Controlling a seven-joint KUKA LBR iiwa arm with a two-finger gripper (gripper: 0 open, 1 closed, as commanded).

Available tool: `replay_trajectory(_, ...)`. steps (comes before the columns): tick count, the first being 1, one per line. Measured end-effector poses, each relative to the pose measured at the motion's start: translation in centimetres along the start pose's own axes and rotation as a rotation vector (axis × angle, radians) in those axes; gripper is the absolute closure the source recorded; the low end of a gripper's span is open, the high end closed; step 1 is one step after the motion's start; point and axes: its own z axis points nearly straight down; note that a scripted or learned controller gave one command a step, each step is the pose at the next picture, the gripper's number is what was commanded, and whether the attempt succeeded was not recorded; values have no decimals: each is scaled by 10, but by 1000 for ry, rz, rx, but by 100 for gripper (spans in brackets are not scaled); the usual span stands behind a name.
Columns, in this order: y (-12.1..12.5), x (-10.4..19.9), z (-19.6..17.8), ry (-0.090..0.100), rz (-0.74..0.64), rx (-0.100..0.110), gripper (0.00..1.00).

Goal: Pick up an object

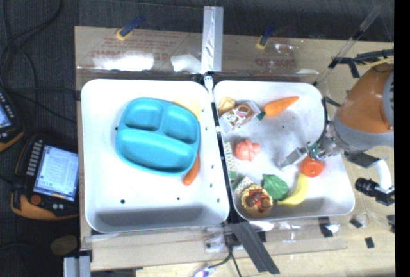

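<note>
The right bin (333, 195) holds several toy foods. A carrot (282, 104) lies at the back, with a small printed packet (237, 113) to its left. A pink peach (246, 149) sits mid-left. At the front are a brown muffin-like piece (255, 200), a green leafy piece (276, 185) and a banana (296, 191). A red tomato (312, 168) rests near the right wall. My gripper (305, 155) hangs low in this bin, just above and left of the tomato and close to touching it. Nothing is visibly lifted.
The left bin (102, 205) carries a blue divided tray (157, 134), with an orange piece (191, 173) at its right edge and a yellow piece (187, 106) peeking out behind it. The divider (218, 141) splits the bins. The arm's orange band (365, 102) looms over the right wall.
</note>
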Motion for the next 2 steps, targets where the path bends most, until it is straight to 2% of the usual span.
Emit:
replay_trajectory(1, -23, 13, -3, 6, 471, -10, 0)
replay_trajectory(2, -30, 7, -10, -4, 482, -1, 100)
